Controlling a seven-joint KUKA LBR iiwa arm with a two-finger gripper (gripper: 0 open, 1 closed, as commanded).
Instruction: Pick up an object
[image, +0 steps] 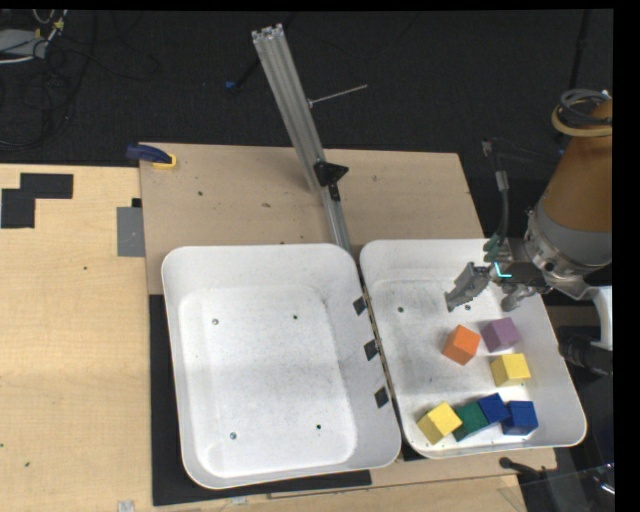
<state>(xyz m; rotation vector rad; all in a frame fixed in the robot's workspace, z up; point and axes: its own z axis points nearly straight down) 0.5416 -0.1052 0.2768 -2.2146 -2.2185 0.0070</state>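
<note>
Gripper (492, 287) hangs over the right bin (415, 275), fingers spread apart with nothing between them. Just below it sits the orange cube (461, 344), with a purple cube (499, 332) beside it and a yellow cube (510, 368) nearer the front. Along the front edge there's a row: a second yellow block (438, 421), a green block (470, 419), two blue blocks (508, 413)

A slanted aluminium rail (300, 130) crosses the wooden bench (70, 330) above the left bin (265, 370).
</note>
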